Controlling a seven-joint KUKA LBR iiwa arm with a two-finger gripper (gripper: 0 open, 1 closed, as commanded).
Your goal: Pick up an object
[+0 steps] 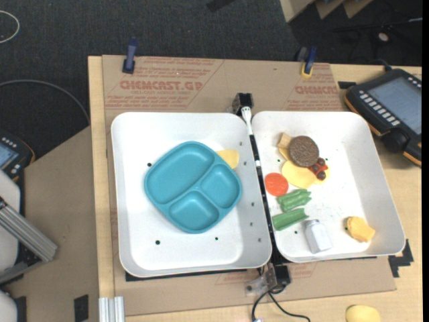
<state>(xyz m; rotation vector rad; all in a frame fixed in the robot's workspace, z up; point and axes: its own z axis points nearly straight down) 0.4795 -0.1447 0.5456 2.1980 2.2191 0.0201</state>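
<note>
The right bin holds several small items. A brown round cookie-like disc lies near its back, resting on a yellow flat piece with a small dark red bit beside it. An orange-red disc sits by the bin's left wall. Two green pods lie below it. A grey-white small can lies at the front, and a yellow-orange lump rests at the front right. The left bin holds a blue divided plate with a yellow piece at its far right edge.
A black tablet-like pendant lies at the right of the bench. Blue and yellow clamps pin the cardboard sheet at the back. A yellow object sits on the bench at the front right. Aluminium framing stands at the left.
</note>
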